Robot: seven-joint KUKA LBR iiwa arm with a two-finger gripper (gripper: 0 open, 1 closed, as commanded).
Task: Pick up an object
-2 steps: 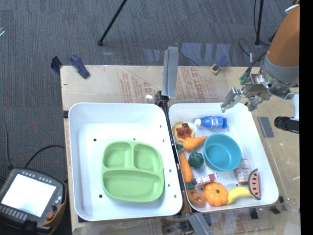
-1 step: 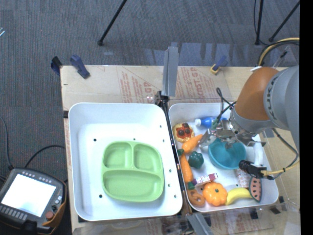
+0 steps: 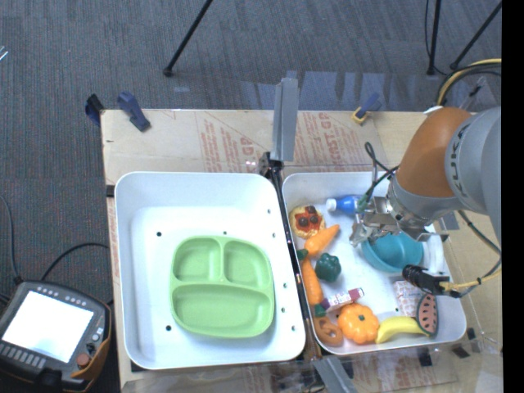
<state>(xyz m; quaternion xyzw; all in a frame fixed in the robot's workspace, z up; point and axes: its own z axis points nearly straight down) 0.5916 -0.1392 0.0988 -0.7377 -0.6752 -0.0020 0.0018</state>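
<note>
My gripper (image 3: 370,228) hangs low in the right bin (image 3: 453,301), at the left rim of a blue bowl (image 3: 399,253). Whether it touches the bowl is unclear. Just behind it lies a white bottle with a blue cap (image 3: 345,205). To its left are a decorated pastry toy (image 3: 307,219) and an orange carrot (image 3: 321,240). A dark green pepper (image 3: 327,266) sits in front of the carrot. Along the bin's front lie an orange pumpkin (image 3: 359,322), a yellow banana (image 3: 399,328) and a watermelon slice (image 3: 426,313).
The left bin (image 3: 139,219) holds a green divided plate (image 3: 223,286). A second carrot (image 3: 311,282) lies by the right bin's left wall. A black cable (image 3: 426,278) runs from the arm over the right bin. A tablet pendant (image 3: 49,326) lies on the floor at lower left.
</note>
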